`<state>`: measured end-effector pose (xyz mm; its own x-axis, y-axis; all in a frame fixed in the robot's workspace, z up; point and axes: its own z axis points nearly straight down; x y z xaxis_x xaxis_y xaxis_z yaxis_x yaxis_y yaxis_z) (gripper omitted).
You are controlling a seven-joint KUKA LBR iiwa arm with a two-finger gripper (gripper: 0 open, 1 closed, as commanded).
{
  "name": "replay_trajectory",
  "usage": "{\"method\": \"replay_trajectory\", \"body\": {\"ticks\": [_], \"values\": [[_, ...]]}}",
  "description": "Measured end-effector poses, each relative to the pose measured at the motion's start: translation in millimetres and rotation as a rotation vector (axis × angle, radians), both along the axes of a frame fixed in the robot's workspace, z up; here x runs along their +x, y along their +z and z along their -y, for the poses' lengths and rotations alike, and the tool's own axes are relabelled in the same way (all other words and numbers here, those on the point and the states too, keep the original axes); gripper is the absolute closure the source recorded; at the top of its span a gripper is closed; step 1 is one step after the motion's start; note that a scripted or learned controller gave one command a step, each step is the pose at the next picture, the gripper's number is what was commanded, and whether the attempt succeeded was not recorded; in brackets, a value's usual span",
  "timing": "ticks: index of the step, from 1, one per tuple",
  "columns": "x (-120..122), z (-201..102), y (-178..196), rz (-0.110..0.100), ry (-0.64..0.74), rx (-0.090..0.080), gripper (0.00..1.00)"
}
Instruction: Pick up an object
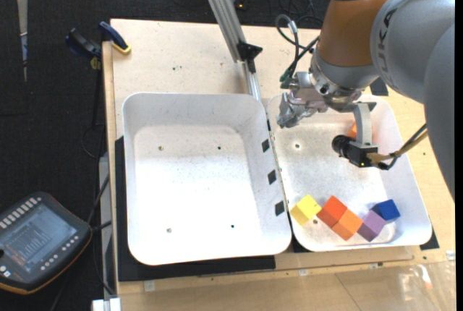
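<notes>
The arm [405,27] hides the right bin's [405,179] far corner and most of an orange object [352,130].

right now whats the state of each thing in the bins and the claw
claw: hanging over the right bin's far left corner, nothing seen in it
yellow block: lying in the right bin, near edge
orange blocks: lying beside the yellow one
purple block: lying by the orange
blue block: lying beside the purple
</notes>
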<state>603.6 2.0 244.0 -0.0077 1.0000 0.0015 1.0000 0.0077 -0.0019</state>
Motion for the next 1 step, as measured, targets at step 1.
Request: {"method": "replay_trajectory", "body": {"ticks": [1], "values": [[10.8,-52.7,-13.8,0.002,0.000,0.000,1.00]]}}
